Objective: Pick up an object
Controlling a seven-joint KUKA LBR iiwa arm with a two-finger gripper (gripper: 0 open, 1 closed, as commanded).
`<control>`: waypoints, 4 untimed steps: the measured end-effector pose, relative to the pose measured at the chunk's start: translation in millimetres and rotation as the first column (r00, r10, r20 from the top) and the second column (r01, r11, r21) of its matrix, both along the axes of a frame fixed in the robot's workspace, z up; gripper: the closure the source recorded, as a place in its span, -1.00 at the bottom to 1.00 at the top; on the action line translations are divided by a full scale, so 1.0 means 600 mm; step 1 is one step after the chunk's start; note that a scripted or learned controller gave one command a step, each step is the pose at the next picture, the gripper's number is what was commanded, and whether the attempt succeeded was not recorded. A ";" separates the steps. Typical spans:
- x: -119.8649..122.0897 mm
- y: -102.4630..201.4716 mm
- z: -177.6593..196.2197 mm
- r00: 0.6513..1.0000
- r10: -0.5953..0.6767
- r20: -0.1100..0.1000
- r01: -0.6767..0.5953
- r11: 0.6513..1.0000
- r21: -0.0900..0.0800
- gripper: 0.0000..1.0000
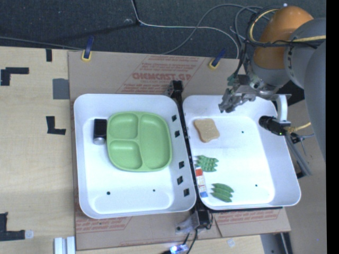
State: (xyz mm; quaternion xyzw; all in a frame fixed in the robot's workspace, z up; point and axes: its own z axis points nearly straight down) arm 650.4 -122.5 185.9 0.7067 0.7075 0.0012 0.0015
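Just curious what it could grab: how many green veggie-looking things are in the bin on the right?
2. One leafy green piece lies left of the right bin's middle; the green pod lies nearer its front edge.
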 end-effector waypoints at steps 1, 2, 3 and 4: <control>0.011 0.016 0.090 1.000 0.002 0.002 -0.002 1.000 0.000 1.00; 0.012 0.016 0.180 1.000 0.000 0.002 0.000 1.000 -0.001 1.00; -0.025 0.102 0.143 1.000 0.004 -0.007 -0.004 1.000 0.002 1.00; -0.064 0.200 0.120 1.000 0.005 -0.008 -0.005 1.000 0.002 1.00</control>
